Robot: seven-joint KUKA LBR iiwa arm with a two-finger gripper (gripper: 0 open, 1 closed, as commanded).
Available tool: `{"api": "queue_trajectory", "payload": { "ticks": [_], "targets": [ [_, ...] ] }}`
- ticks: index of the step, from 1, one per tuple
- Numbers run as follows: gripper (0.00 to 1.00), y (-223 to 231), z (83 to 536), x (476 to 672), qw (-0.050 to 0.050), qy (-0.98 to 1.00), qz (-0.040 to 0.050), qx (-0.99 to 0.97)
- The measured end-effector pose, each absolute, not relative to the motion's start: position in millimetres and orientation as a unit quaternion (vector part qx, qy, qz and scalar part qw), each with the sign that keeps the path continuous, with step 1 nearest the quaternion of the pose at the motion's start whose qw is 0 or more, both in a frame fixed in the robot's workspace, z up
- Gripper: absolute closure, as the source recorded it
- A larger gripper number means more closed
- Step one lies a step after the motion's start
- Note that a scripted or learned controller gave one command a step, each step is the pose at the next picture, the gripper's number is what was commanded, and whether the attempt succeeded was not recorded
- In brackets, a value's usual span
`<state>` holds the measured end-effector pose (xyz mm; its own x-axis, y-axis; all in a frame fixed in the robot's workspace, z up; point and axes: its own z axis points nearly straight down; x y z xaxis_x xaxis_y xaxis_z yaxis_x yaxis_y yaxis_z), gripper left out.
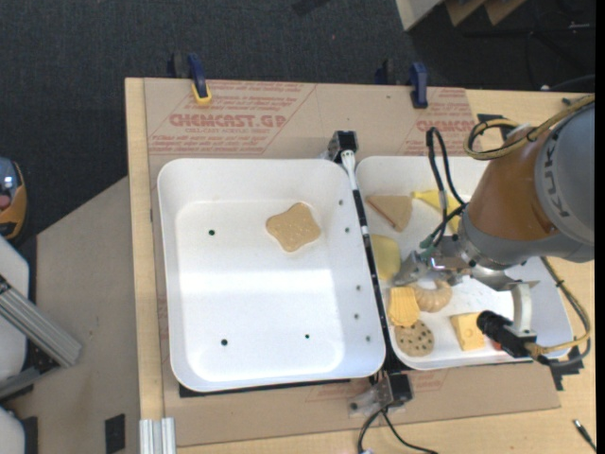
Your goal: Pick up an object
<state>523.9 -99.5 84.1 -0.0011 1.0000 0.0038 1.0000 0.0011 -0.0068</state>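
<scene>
Camera view: gripper (427,270) low in right white bin (558,324), directly over round tan cracker (434,298) beside ridged yellow chip (404,305). Cannot tell finger state; nothing visibly held.

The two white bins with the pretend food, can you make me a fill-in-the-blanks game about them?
1. The left bin holds just ____ piece of food, a tan toast slice.
2. The end effector is over the ____ bin.
3. The chocolate chip cookie lies near that bin's ____ edge.
4. The arm has an ____ band.

Missing words: one; right; front; orange
</scene>
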Motion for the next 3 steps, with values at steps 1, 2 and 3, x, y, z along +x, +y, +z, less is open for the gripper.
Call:
{"api": "queue_trajectory", "payload": {
  "ticks": [1,2,3],
  "targets": [
    [0.00,-178,86,578.0,-0.004,-0.706,0.0002,-0.709],
    [0.00,-109,84,558.5,0.003,-0.709,-0.0003,-0.705],
    [0.00,-91,85,606.0,-0.001,-0.708,-0.0012,-0.706]
  ]
}}
